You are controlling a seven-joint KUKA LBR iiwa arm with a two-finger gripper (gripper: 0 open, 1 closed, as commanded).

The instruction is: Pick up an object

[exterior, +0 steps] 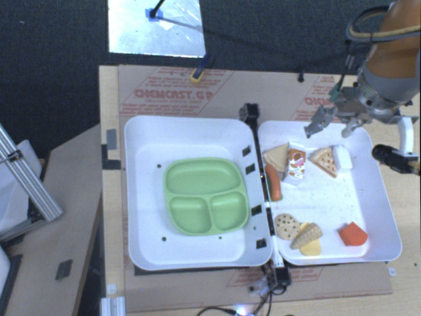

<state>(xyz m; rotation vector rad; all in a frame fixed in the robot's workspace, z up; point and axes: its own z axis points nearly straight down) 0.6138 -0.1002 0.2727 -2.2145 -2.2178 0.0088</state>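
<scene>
The end effector [332, 127] hangs over the far edge of the right bin [378, 206], its two fingers spread wide with nothing between them. Below it, the right bin holds toy food: a bread slice [277, 157] at the far left, a small carton [296, 164] touching it, a pizza slice [325, 161] just beside the carton, and a white piece [343, 157] next to the pizza. A sausage [273, 182] lies along the bin's left wall. Near the front sit a cookie [286, 226], a tan wedge [307, 234] over a yellow piece [312, 247], and an orange block [354, 234] apart to the right. The left bin [141, 196] carries a green divided plate [204, 196]. Both bins rest on the tabletop [171, 91].
</scene>
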